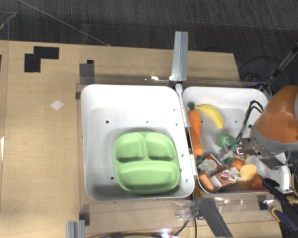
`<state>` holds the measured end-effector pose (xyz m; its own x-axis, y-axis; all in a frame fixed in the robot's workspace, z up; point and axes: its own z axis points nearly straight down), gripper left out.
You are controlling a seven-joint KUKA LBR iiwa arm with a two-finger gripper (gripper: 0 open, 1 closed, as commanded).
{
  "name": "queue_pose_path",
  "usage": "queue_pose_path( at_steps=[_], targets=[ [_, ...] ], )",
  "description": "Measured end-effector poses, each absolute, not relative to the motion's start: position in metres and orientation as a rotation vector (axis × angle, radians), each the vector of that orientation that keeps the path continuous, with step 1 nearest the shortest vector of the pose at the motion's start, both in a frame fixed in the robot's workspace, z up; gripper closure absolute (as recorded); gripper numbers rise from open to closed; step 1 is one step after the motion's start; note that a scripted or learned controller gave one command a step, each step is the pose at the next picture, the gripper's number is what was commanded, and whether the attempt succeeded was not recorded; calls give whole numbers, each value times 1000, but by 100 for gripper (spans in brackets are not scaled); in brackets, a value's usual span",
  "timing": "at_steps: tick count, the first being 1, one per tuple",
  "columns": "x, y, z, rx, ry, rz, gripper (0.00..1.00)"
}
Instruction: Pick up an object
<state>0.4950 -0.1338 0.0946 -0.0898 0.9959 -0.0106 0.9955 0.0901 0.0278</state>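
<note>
Green plastic stands out first on my feed — a lime-green divided plate (147,161) with three compartments lies flat in the left white bin (99,113), toward its near side; the right white bin (238,99) holds the clutter I am meant to pick from. Both bins sit side by side on the pale wooden counter (35,133), with a grey metal post (179,56) standing at the far end of the seam between them.

Along the right bin's left wall I see a long orange toy carrot (194,133) with a green top, lying lengthwise; just beside its far end rests a yellow toy banana (211,115), curved; near the bin's middle is a small green leafy piece (225,141). At the near end lies a heap — a red-and-white printed packet (224,175), a rounded yellow-orange toy fruit (248,172) touching it, and a reddish piece by the near left corner that I cannot identify.

The grey arm with its orange band (279,120) reaches in from the right and hangs over the right bin's right side; the end effector (240,151) sits just above the heap, between the green piece and the yellow-orange fruit; whether its grip is apart or together I cannot tell, and I see nothing clamped in it.
</note>
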Motion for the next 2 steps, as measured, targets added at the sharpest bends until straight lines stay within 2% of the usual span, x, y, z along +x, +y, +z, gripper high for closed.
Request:
queue_pose_path(
  at_steps=[1, 2],
  targets=[
    [559, -150, 104, 1941, 2461, 7, 0],
    [520, -179, 95, 1842, 2510, 17, 0]
  ],
)
